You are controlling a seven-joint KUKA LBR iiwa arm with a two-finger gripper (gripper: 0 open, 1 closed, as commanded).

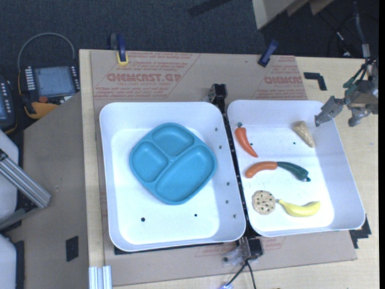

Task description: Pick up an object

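Observation:
The right bin holds several small items: an orange chili, a beige wedge, an orange sausage, a dark green pepper, a cookie and a yellow banana. My gripper hovers over the bin's far right corner, just right of the beige wedge. Its fingers are spread open with nothing between them.
A blue divided plate lies in the middle of the left bin. A black divider clip sits between the bins at the far edge. A pendant screen rests off the bench at the left.

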